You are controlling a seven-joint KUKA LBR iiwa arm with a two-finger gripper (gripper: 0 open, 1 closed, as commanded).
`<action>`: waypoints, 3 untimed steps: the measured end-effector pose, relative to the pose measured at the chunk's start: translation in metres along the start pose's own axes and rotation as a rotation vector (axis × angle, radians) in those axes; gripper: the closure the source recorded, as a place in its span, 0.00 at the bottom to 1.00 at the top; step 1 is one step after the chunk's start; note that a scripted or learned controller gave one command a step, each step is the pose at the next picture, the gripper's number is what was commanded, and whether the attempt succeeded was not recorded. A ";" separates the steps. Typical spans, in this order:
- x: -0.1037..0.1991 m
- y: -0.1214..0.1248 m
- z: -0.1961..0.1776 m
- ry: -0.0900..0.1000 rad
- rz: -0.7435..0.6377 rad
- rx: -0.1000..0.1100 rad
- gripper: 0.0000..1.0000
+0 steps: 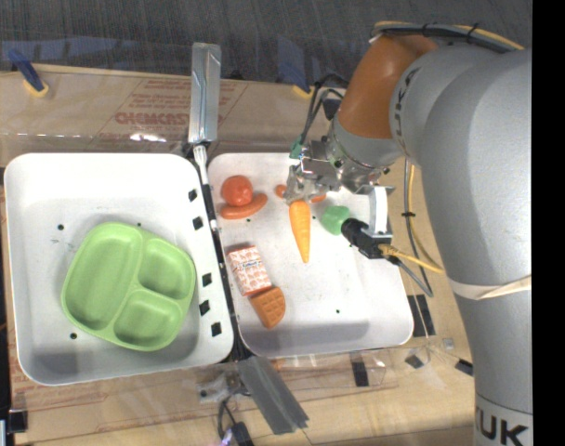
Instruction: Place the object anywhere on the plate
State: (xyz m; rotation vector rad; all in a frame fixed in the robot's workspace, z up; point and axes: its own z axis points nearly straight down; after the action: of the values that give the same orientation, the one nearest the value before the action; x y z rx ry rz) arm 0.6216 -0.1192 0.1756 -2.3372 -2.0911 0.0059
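A green divided plate (pixel 127 286) lies in the left bin (pixel 41 184). The right bin (pixel 375 295) holds the toy foods. An orange carrot (pixel 301 230) lies near its middle, pointing toward the front. My gripper (pixel 307 180) hangs at the bin's back, just above the carrot's thick end, with a small orange-red piece (pixel 282 191) beside it on the left. A small green piece (pixel 335 218) sits right of the carrot, under the wrist.
A red tomato on an orange disc (pixel 239 196) sits at the right bin's back left. A red-and-white box (pixel 248 268) and an orange wedge (pixel 269 307) lie toward the front left. The big grey arm (pixel 468 156) covers the bin's right side.
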 end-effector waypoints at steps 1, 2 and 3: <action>0.093 -0.035 -0.015 0.000 0.151 0.000 1.00; 0.158 -0.088 -0.014 -0.002 0.136 0.000 1.00; 0.157 -0.088 -0.014 -0.002 0.138 -0.001 0.00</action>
State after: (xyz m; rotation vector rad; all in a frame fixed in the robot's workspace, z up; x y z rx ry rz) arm 0.5519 0.0465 0.1904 -2.4771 -1.9268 0.0079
